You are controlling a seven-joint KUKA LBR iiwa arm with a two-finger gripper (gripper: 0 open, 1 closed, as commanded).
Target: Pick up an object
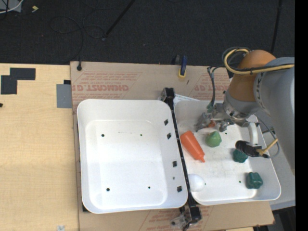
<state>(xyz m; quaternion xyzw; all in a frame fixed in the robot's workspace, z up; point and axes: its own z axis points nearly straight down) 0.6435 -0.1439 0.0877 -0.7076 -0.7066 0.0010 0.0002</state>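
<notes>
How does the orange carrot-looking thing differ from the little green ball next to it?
The orange carrot is long and tapered, lying slantwise by the divider between the bins; the green ball is round and shorter. The carrot is orange, the ball light green. The ball sits nearer the gripper. Both rest in the right bin.

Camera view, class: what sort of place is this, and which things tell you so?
Probably a robotics lab test bench. A grey robot arm reaches over two white bins; toy items such as an orange carrot lie in the right one, and cables trail across the dark floor.
</notes>
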